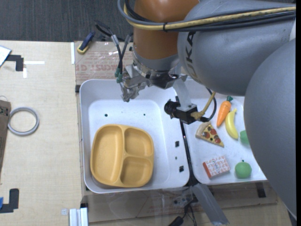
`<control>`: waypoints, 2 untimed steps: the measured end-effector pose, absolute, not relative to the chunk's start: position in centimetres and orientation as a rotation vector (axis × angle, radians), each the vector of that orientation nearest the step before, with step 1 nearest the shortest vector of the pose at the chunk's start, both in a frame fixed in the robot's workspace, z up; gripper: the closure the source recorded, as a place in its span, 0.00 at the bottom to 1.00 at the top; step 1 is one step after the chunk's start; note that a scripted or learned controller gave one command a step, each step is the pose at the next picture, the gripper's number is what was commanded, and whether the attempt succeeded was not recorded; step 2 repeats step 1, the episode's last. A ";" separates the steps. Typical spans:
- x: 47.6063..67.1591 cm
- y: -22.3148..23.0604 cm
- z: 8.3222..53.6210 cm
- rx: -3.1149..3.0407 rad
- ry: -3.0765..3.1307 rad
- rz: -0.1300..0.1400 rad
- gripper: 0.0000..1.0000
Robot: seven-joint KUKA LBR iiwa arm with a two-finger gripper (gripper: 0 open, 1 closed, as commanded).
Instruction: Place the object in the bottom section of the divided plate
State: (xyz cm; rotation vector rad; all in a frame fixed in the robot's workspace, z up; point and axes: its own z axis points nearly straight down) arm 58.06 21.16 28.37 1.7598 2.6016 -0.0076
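The divided plate (122, 155) is yellow-orange, rounded-square, with one large section and two smaller ones, all bare. It lies flat in the left white bin (94, 102), toward that bin's near-left corner.

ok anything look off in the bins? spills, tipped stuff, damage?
Nothing stands out. The divided plate lies flat in the left bin, all sections bare. The pizza slice, carrot, banana, red-and-white block and green ball lie apart in the right bin. The gripper hangs above the left bin's far edge.
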 end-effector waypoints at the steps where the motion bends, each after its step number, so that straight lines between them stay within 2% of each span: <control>1: 58.0 21.2 28.4 1.760 2.602 -0.008 0.00; 2: 58.0 21.2 28.4 1.760 2.602 -0.008 0.00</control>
